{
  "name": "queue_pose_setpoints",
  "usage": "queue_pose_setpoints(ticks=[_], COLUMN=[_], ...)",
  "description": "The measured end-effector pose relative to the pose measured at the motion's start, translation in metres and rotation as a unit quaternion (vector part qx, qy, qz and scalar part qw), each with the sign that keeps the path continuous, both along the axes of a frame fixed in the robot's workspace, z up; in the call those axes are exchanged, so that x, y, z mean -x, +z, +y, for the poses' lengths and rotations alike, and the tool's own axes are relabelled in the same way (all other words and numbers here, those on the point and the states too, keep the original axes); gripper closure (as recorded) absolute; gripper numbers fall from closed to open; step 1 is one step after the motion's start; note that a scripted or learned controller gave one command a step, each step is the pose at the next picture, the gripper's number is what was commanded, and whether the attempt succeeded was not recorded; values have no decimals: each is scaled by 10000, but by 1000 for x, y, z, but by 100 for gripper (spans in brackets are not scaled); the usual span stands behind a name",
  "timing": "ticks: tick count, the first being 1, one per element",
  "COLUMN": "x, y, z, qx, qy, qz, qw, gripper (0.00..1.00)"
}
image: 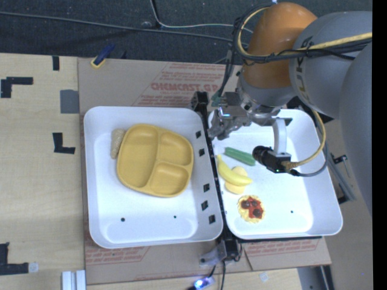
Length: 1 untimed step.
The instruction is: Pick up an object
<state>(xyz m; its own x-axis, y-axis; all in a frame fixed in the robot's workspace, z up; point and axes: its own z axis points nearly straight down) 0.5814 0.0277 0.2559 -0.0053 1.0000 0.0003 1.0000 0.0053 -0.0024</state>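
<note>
Yellow tray (pixel 154 160), yellow banana (pixel 233 175), green pod (pixel 240 156), white bins (pixel 97 180).

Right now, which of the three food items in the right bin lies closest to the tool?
The green bean. It lies just below the tool, while the yellow banana sits further down and the small pizza is furthest.

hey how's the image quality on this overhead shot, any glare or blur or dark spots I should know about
Camera view: even, soft lighting; the two white bins read bright without washing out. The yellow divided plate, banana and green piece look fairly sharp. The gripper sits in the arm's shadow and looks soft, with its details hard to read.
</note>
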Motion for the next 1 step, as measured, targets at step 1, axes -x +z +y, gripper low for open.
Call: queue_pose_setpoints(ticks=[1], x=[-4], y=[-19], z=[49], qx=[5], qy=[-4], qz=[5], qw=[10000], gripper=[100])
